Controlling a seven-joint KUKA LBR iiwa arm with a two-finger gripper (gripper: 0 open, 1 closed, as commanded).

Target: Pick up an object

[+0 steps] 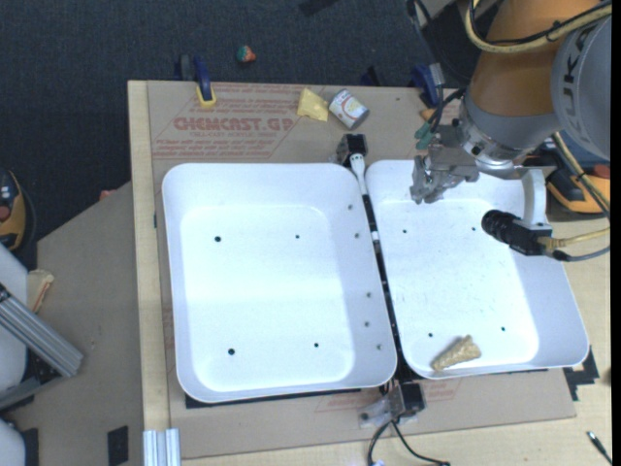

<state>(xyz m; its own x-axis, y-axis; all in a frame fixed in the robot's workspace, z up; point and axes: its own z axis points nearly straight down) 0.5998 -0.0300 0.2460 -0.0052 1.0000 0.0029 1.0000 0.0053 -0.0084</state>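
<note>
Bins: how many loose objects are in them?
1. A tan wedge lies in the right-hand bin, near its front edge. The pincer hangs over that bin's far corner, so something small could be hidden under it.

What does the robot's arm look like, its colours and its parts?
The rounded grey robot arm carries a broad, glossy orange band above the wrist. Yellow cables loop around that band. Below it, the arm narrows to a small gripper of dull grey metal, much slimmer than the bulky joint above.
</note>
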